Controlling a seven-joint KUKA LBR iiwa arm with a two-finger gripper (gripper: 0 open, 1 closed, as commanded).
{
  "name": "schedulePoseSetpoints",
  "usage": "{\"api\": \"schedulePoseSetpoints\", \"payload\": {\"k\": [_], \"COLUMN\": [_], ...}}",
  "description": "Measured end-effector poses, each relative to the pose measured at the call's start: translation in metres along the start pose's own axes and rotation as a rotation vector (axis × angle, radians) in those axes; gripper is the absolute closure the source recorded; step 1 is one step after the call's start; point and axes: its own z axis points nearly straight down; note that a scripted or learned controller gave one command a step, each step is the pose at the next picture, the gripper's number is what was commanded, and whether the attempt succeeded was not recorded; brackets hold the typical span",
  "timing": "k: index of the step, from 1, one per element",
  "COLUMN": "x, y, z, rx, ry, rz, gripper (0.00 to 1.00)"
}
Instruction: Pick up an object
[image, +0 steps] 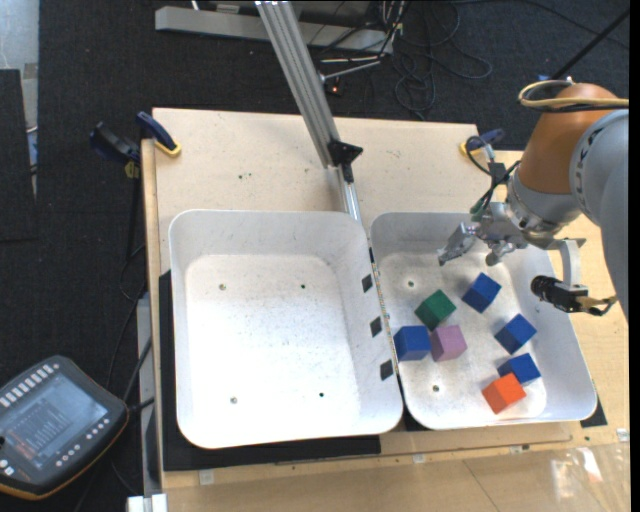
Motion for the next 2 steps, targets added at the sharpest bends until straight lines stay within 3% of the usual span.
{"api": "schedulePoseSetpoints", "payload": {"k": [1,2], "x": [0.000,0.000], "y": [0.001,0.009], "z": [-0.014,-0.060], "rx": [-0.007,-0.011], "ry": [-0.002,-0.002], "rz": [-0.001,0.001], "gripper": [1.00,1.00]}}
